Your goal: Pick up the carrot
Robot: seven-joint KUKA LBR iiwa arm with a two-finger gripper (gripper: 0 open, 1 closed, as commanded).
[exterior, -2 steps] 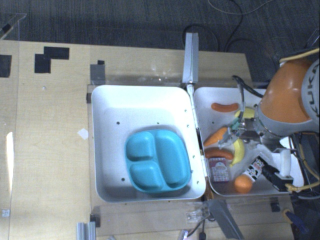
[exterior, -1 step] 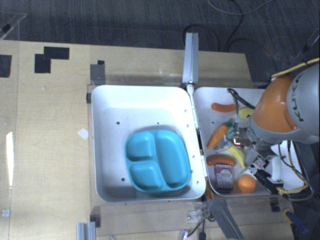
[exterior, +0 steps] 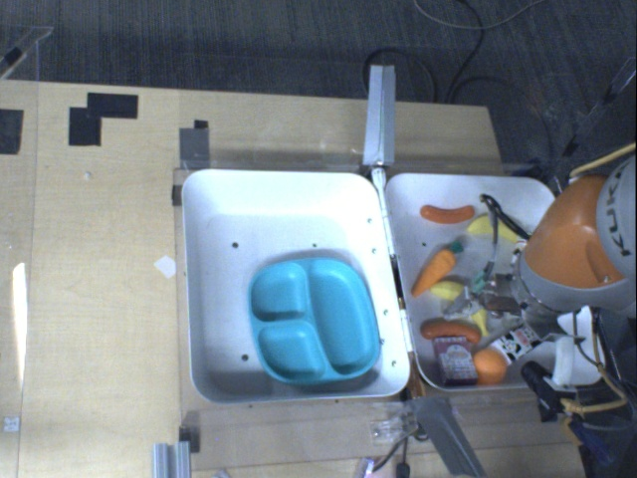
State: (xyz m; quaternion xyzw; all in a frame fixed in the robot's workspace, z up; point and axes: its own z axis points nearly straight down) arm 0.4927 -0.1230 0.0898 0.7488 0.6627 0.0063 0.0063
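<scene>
carrot (exterior: 435, 271) open above, lemon (exterior: 447, 291) touching

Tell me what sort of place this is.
Probably a robotics lab's pick-and-place test bench. Two shallow white bins sit side by side on a wooden bench; the right one holds toy food, including an orange plastic carrot, and a grey arm with an orange band reaches over it. Loose cables trail nearby.

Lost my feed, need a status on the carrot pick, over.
Gripper low in right bin, grip unclear. Carrot lying free, left of gripper. Yellow piece touching carrot's lower end.

Carrot (exterior: 435, 270) beside hand (exterior: 490, 291)
</scene>
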